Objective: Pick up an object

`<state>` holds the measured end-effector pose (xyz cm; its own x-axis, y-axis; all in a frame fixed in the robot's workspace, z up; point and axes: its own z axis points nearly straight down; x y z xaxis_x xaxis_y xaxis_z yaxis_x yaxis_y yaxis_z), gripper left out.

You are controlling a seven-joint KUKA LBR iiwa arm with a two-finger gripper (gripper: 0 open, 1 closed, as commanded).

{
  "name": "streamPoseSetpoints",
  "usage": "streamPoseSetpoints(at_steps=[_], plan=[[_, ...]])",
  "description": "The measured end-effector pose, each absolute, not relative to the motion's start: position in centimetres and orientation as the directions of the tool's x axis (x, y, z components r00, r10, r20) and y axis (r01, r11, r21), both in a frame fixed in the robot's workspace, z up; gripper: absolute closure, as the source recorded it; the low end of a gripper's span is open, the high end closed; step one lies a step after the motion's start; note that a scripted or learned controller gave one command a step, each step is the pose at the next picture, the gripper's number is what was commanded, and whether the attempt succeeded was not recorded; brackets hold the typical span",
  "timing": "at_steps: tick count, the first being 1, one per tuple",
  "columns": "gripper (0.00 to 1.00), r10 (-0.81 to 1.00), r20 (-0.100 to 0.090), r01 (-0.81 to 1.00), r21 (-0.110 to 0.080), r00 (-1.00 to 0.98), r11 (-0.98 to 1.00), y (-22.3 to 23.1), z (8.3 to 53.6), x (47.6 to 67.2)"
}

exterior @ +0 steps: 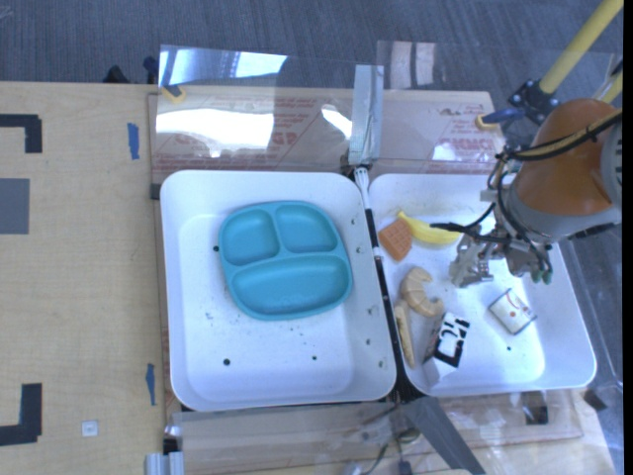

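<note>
Gripper (482, 265) hung over right bin (564, 364) near banana (429, 231); can't tell if open or shut, nothing seen btw it.

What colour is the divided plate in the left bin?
Light blue, plain with no pattern; the divided plate shows clearly in the camera view.

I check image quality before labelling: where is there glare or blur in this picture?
Camera view: strong glare on the clear panels behind both bins; the left bin is evenly lit, with a soft shadow under the blue plate; the tool looks slightly blurred; small items in the right bin stay sharp enough.
</note>
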<state>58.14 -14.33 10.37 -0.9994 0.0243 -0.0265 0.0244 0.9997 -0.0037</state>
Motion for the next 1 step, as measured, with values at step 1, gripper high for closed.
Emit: streamPoseSetpoints(at_steps=[1], plan=[[1.00, -0.335, -0.016, -0.335, -0.004, -0.942, 0.942, -5.54, 22.77, 55.09]])
